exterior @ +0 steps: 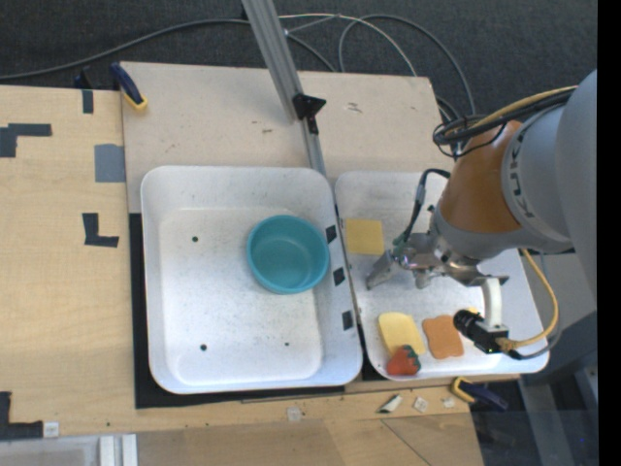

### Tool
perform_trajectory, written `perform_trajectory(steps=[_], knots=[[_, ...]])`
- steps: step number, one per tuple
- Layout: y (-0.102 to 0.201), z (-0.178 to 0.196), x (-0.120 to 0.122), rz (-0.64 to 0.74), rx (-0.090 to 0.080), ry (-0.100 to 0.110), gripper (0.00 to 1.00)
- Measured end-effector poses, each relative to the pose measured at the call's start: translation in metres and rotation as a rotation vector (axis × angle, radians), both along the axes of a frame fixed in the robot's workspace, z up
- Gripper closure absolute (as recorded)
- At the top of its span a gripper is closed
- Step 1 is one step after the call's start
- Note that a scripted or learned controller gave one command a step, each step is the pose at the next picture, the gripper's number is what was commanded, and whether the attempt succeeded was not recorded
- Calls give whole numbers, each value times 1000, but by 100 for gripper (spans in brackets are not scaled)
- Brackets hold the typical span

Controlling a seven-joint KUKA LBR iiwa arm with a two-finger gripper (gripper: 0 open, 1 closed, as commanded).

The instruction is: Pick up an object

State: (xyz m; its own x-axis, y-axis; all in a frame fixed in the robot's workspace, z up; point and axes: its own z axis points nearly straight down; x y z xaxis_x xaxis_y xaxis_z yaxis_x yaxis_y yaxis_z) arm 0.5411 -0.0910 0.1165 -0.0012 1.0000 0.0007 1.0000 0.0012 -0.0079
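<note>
My gripper (399, 277) hangs low over the middle of the right bin (519, 289), open, with nothing between its fingers. One finger (376, 275) points toward the bin's left wall. A pale yellow square (365, 236) lies just up and left of it. Below the gripper are a yellow wedge (397, 329), an orange slice (442, 337) and a red strawberry-like piece (404, 361). In the left bin (175, 260), a teal bowl (287, 252) stands upright.
A grey metal pole (281, 56) slants down from the top to the seam between the bins. Cables (388, 32) loop across the board behind the right bin. The arm's orange band (480, 197) overhangs that bin's right half.
</note>
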Motion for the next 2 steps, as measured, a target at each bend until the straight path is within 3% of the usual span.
perform_trajectory(steps=[1, 2], knots=[[0, -28, 0, 0, -2, -7, 0], [1, -17, 0, 1, 0, -6, 100]])
